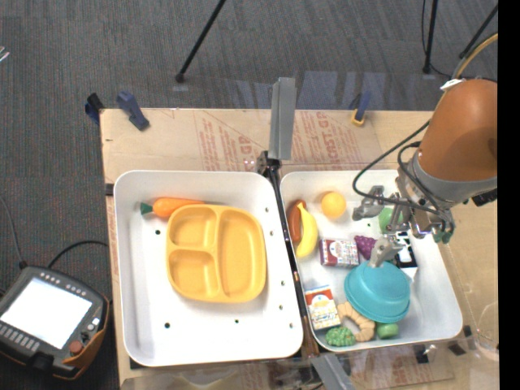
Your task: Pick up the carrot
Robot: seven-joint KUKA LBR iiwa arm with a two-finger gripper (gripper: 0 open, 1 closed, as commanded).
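Note:
The carrot (176, 205), orange with a green top at its left end, lies in the left bin (134, 299) near the far wall, touching the far edge of a yellow divided plate (216, 252). My gripper (391, 244) hangs over the right bin (443, 291), just above a teal bowl (378, 292) and next to purple grapes (365, 244). It is far to the right of the carrot, with the wall between the bins in between. Nothing shows as held.
The right bin is crowded: a banana (307, 230), an orange (333, 205), a red and white box (339, 252), a small carton (322, 306), a pretzel-like toy (358, 323) and green pieces (341, 337). Clamps (132, 109) sit on the bench's far edge.

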